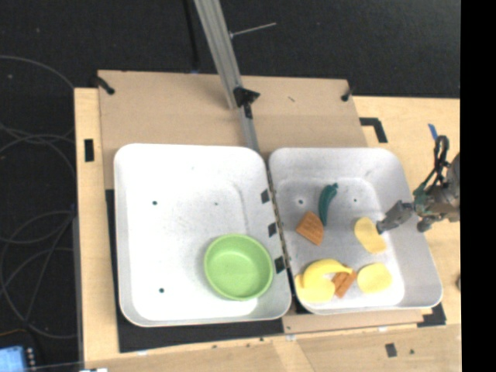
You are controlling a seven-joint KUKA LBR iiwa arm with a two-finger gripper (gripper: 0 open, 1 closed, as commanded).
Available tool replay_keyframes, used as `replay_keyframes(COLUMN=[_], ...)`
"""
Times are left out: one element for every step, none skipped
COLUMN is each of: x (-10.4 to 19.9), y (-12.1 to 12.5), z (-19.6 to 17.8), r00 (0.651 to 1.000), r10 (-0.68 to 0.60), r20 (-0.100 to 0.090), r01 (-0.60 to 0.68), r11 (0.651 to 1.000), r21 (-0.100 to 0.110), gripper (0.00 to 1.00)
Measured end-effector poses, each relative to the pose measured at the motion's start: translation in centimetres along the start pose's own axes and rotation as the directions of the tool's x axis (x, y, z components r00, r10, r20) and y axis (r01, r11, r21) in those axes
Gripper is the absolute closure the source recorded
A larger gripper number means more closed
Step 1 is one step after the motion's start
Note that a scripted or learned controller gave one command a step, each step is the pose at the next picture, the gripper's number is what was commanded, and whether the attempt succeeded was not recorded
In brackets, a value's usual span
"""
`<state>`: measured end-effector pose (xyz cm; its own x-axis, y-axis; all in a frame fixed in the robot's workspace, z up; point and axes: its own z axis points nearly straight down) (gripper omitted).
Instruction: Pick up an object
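Observation:
The right bin (350, 164) holds several small objects. A teal curved piece (328, 200) lies near its middle, with an orange-brown wedge (310, 228) just below and to the left. A yellow lump (370, 236) sits toward the bin's right side. Along the front lie a larger yellow piece (318, 280), a small orange piece (343, 283) leaning on it, and another yellow lump (375, 278). My gripper (390, 218) reaches in over the bin's right rim, its tip right beside the upper edge of the first yellow lump. Nothing visibly hangs from it.
The left bin (163, 192) holds a green bowl (238, 266) near its front right corner. A slanted metal pole (221, 45) rises from the back, between the bins. Cables (439, 157) hang at the arm's wrist on the right.

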<state>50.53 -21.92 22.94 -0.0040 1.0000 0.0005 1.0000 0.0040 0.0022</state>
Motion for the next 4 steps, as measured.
replay_keyframes(x=[0.0, -0.1, 0.4, 0.2], y=[0.0, -0.7, -1.6, -1.6], z=[0.0, 6.1, 11.8, 12.9], r00=[1.0, 1.0, 1.0, 1.0], r10=[0.001, 0.004, 0.004, 0.006], r20=[0.0, 0.001, 0.001, 0.004], r01=[-0.001, -0.004, -0.004, -0.006], r11=[1.0, 1.0, 1.0, 1.0], r21=[0.0, 0.007, 0.007, 0.002], gripper=[0.0, 0.0, 0.0, 0.0])
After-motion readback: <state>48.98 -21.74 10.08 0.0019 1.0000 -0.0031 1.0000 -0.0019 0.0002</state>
